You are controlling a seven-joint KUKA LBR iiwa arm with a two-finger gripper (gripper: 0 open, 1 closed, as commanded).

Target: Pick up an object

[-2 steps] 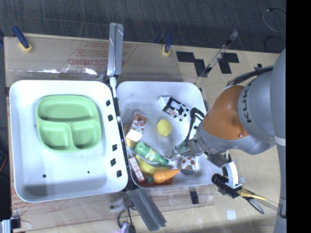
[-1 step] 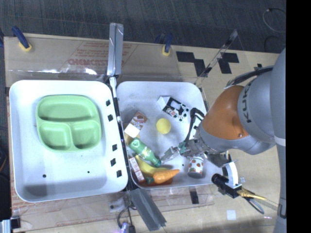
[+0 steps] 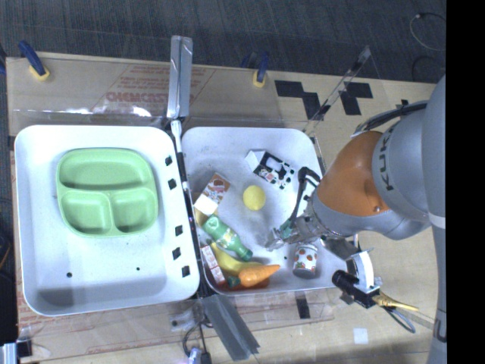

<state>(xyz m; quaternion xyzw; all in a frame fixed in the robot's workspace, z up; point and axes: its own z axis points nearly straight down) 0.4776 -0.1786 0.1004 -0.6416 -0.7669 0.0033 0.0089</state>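
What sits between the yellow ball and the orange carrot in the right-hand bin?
In the camera view, mostly bare white bin floor separates the yellow ball from the carrot; the green bottle lies just left of that line.

Two bins (image 3: 30, 203), one green tray (image 3: 106, 188)

Left bin (image 3: 30, 226): holds the green three-compartment plastic tray (image 3: 108, 190).
Right bin (image 3: 227, 139): yellow round ball (image 3: 254, 197) in the middle; orange plastic carrot (image 3: 256, 274) at the near wall; small printed cup (image 3: 305, 261) right of the carrot.
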